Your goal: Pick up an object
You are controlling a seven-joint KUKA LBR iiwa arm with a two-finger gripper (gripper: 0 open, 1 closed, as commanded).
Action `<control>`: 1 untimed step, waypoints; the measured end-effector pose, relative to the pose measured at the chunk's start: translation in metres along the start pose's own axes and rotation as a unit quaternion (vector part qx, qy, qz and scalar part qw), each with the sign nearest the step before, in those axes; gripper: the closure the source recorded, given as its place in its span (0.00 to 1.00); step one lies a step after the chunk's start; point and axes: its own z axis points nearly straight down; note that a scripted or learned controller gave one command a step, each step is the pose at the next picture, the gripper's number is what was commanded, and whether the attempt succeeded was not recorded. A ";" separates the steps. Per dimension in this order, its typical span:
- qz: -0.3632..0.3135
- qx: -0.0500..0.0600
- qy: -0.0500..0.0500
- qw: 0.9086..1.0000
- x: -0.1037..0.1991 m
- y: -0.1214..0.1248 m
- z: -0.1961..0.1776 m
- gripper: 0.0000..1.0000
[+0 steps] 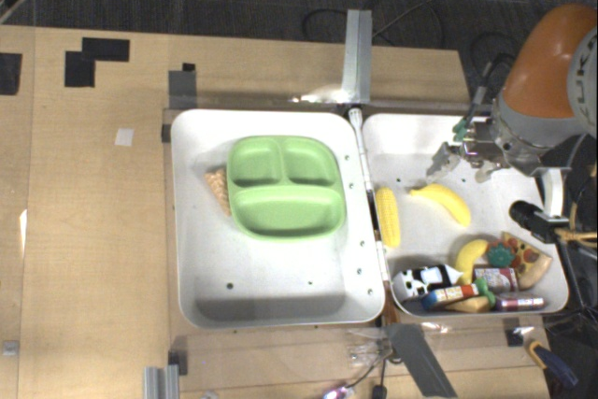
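The banana (444, 200) lies in the right bin (402, 137), near its middle, just below and a little to the left of my gripper (458, 154). My gripper hangs over the upper part of that bin with nothing between its fingers; they look spread apart, one tip reaching down-left towards the banana, though not touching it as far as I can tell. Behind it, my grey wrist and orange band (556, 61) come in from the right edge.

Further out, a corn cob (387, 217) lies upright against the bin's left wall. Along the bin's lower side sits a cluster: a lemon (471, 252), a black-and-white toy (425, 277), a pizza slice (525, 262) and some small packets I cannot make out.

In the left bin (196, 229) a green divided plate (283, 185) rests in the upper half, with a tan, grainy piece (218, 189) touching its left edge.
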 end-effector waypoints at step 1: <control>-0.060 0.000 0.000 0.998 -0.031 -0.051 0.083 0.00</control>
